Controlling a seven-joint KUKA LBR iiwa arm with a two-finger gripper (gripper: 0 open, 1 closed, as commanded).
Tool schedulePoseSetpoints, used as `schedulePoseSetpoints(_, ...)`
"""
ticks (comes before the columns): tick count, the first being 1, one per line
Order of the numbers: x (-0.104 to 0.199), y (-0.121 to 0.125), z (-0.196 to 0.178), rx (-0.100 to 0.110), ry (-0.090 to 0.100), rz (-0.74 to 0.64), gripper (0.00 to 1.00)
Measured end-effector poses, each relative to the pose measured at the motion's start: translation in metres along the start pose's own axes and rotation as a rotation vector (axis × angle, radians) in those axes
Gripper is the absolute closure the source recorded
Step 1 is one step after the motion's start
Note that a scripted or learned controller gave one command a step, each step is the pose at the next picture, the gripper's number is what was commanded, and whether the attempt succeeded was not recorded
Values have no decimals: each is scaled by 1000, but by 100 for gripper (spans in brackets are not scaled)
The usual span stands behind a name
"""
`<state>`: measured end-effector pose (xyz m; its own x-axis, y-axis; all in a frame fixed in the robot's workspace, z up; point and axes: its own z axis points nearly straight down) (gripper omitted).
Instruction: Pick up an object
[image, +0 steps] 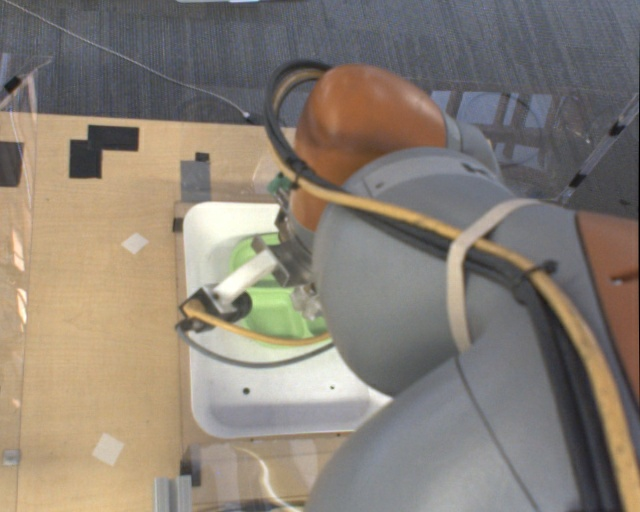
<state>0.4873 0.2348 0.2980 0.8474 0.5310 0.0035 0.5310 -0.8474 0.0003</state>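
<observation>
- Green object (262, 300) lies in the white bin (270, 410), in the bin's upper middle part, partly hidden under the arm.
- Its shape is hard to read: bright green, flat-looking, with a lighter green bit up near the bin's back wall.
- A smaller green piece (277, 185) shows just past the bin's back rim, beside the black hoses; cannot tell what it is.
- Arm (450, 330) is big and grey, covers most of the right half, orange band (365, 115) at top.
- Gripper (300, 270) sits low over the green object, mostly hidden by the wrist; fingers not readable, so cannot tell whether apart or together.
- Cannot tell if gripper touches the green object or holds anything.
- White cylinder part (243, 280) sticks out left from the wrist, over the bin, ending in a black fitting (200, 305).
- Yellow cable (265, 335) and black cable (240, 358) loop from that fitting across the bin floor area and back under the arm.
- Black hoses (285, 110) curve around the orange band's left side.
- Bin floor near the front is bare white with two small dark dots.
- Bench (90, 330) is light wood, with black marks (100, 148) at upper left and pale square tags (134, 243) left of the bin.
- Thin white cord (262, 470) lies just beside the bin's front edge.
</observation>
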Motion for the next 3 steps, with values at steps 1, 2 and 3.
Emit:
schedulePoseSetpoints(1,-5,0,154,-1,-17,73,100)
schedulePoseSetpoints(2,0,0,98,1,-1,356,100)
schedulePoseSetpoints(3,2,-1,207,6,7,354,100)
